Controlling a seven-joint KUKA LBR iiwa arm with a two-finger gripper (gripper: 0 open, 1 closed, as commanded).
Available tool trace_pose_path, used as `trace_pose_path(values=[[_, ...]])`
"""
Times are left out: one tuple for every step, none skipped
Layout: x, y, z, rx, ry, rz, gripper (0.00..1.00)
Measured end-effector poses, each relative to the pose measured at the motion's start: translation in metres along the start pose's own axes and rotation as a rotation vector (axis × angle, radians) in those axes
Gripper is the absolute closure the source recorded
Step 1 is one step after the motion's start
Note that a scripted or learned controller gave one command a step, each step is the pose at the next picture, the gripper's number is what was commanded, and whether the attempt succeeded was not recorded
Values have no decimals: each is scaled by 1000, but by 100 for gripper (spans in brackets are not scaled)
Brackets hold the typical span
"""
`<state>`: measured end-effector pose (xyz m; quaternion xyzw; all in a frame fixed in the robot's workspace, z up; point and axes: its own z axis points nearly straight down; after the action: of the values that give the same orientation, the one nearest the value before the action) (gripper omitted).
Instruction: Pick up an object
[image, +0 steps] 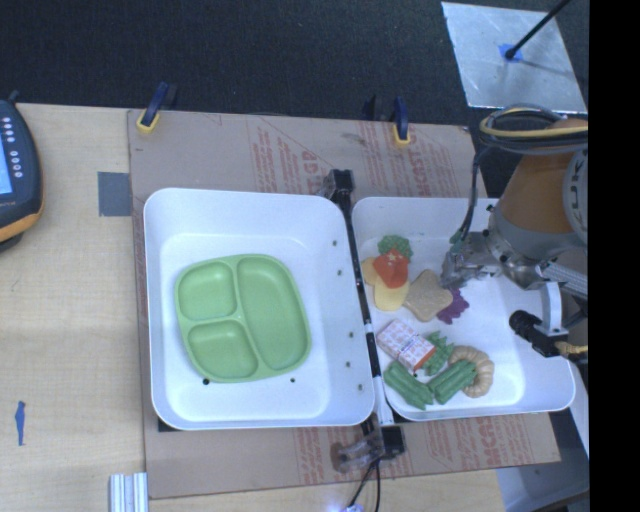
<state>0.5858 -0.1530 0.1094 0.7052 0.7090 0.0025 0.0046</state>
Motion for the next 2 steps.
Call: trace_pose_path(values=[[0, -1, 1, 2, 0, 0, 0], [25, -51, 18, 20, 6, 3, 0]])
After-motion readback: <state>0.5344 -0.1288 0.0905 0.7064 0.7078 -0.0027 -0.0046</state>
